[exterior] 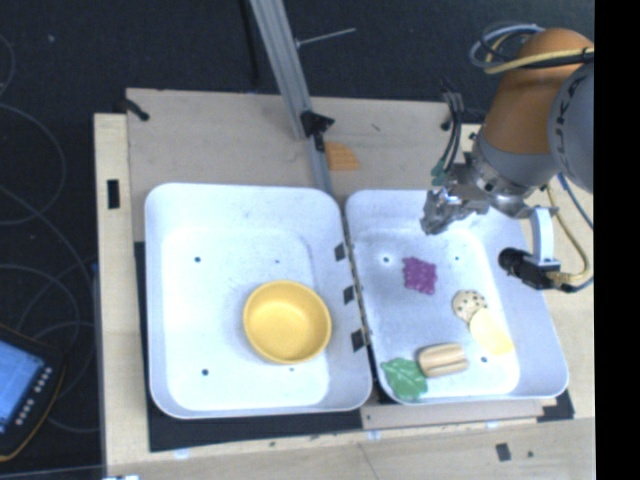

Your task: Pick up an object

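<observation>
Along the lower edge of the right bin (530, 298) lie a green leafy piece (403, 377), a tan bread roll (441, 359) and a pale yellow piece (491, 335), with a speckled cookie (467, 304) just above. Higher, near the middle, sits a purple grape cluster (419, 275). The left bin (190, 228) holds a yellow bowl (287, 321). The gripper (437, 214) hovers over the right bin's upper part; whether it is wide or narrow cannot be told.

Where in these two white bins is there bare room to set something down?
The left bin is open floor all around the yellow bowl, widest along its far side. In the right bin, the far-left floor beside the purple piece is bare. Its near-right corner is crowded: cookie, yellow slice, tan roll, green leaf.
</observation>
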`<state>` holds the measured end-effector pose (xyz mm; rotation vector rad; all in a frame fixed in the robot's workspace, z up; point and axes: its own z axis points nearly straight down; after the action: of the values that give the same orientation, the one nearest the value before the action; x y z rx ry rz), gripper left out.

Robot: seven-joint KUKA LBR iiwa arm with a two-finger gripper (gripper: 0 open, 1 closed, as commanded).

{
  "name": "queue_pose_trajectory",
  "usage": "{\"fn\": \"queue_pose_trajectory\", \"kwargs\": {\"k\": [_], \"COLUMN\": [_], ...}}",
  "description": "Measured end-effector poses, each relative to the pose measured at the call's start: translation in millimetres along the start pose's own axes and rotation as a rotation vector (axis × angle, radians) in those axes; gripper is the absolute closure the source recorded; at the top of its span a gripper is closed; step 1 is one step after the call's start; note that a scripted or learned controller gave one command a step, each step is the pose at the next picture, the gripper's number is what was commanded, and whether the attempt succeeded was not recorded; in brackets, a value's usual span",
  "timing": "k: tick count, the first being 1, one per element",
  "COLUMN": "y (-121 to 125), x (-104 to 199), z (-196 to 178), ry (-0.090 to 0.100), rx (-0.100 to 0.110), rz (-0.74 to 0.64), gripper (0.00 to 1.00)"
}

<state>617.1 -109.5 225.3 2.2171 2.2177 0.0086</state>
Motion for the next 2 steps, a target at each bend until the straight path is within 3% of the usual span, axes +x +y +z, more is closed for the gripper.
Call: {"fn": "queue_pose_trajectory", "kwargs": {"k": [1,2], "y": [2,-14], "x": [-1,38], "z": [-44,-41], "ry": [0.0,0.001], "rx": [0.001,0.007], "rz": [-0.003,-0.005], "gripper": [1.0,1.0]}}
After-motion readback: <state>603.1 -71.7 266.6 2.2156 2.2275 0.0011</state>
